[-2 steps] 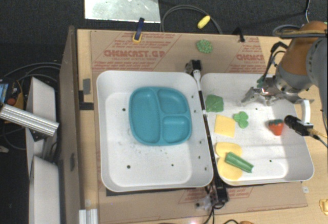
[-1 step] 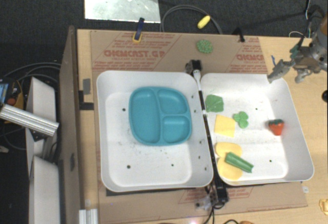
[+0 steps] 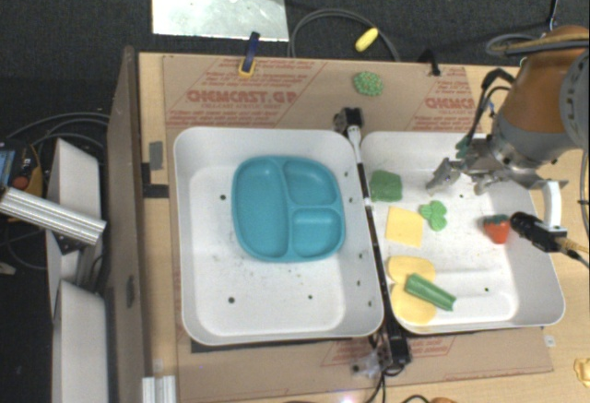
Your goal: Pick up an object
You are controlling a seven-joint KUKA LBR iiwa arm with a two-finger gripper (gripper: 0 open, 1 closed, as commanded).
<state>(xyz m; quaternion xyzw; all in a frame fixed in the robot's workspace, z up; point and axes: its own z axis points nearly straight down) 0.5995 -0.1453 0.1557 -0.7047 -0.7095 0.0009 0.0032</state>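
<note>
Gripper [image 3: 449,172] fingers unclear; arm [image 3: 544,111] cut off at right.

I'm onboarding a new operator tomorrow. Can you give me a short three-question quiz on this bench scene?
1. True or false: the blue divided plate lies in the left bin.
2. Which item lies on the round yellow piece? A) red piece B) green stick C) green square
3. Fill in: the gripper hangs over the ____ bin.

Key: 1 true; 2 B, the green stick; 3 right, the right bin.
</note>
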